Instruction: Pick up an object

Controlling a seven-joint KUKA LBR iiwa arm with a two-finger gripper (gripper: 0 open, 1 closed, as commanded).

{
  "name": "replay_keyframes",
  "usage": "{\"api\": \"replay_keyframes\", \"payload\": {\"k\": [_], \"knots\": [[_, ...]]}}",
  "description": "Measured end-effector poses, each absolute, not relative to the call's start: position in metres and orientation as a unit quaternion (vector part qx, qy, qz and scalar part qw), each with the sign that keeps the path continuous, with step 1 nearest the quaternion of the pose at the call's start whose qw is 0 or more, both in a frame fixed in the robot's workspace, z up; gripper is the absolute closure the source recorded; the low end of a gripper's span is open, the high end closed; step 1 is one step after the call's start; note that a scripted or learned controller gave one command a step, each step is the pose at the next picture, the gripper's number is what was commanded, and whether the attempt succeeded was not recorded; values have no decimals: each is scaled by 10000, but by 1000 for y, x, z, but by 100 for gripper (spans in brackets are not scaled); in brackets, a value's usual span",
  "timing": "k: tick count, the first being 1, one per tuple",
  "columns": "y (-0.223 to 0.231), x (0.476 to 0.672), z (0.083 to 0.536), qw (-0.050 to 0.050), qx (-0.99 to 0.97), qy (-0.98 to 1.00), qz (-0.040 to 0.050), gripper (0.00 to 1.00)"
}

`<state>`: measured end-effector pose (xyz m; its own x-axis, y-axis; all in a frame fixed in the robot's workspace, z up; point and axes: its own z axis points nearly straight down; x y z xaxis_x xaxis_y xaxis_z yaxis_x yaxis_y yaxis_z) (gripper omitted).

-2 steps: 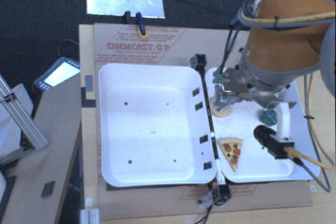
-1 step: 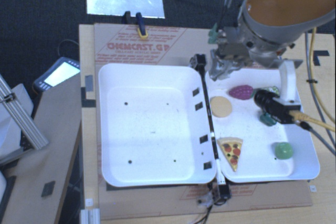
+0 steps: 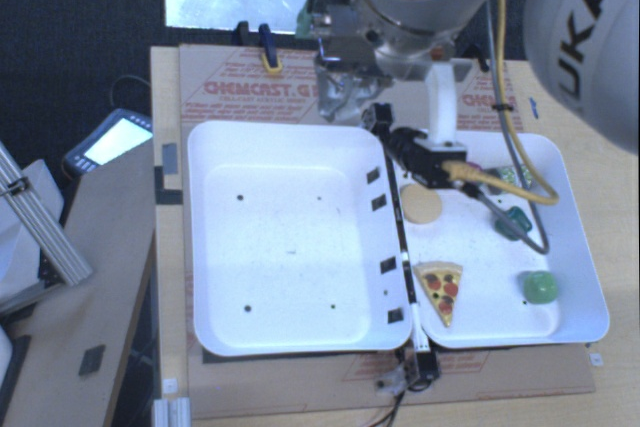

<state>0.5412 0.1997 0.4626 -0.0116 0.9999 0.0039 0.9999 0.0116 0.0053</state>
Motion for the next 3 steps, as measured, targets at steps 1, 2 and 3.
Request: {"api": "replay_keyframes", "payload": {"k": [1, 2, 3], "knots": [[209, 552, 540, 21, 7052, 7089, 51, 100], [208, 552, 535, 2, 7056, 7086, 11, 0], [209, 552, 547, 6, 7046, 7096, 26, 100]]}}
